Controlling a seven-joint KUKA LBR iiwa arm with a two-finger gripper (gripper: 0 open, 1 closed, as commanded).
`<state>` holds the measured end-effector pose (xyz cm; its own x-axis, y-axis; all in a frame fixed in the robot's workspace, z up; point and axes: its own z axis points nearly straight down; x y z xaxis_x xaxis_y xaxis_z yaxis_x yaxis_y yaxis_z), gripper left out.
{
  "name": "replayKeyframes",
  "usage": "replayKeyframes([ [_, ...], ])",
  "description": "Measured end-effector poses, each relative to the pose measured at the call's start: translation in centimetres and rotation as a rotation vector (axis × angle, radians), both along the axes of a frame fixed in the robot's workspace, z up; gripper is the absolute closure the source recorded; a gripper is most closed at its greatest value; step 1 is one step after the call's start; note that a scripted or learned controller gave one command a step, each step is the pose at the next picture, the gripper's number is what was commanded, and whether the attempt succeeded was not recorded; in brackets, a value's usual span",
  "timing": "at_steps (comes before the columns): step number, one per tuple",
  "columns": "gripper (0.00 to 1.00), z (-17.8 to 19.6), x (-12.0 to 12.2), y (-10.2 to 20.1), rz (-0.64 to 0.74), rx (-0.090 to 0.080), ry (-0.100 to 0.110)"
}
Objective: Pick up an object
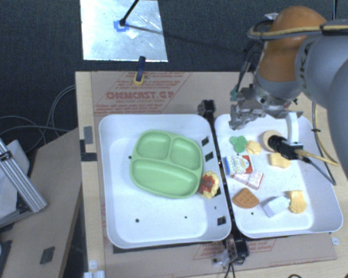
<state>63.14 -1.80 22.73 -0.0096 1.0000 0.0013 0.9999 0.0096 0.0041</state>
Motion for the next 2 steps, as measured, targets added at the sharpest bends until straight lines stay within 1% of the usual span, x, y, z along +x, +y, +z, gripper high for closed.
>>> replayKeyframes([
  [1, 1.00, -1.01, 2.64, 2.27, -0.002, -0.001, -0.001],
  [2, 1.00, -0.87, 2.44, 2.52, -0.004, -0.002, 0.002],
])
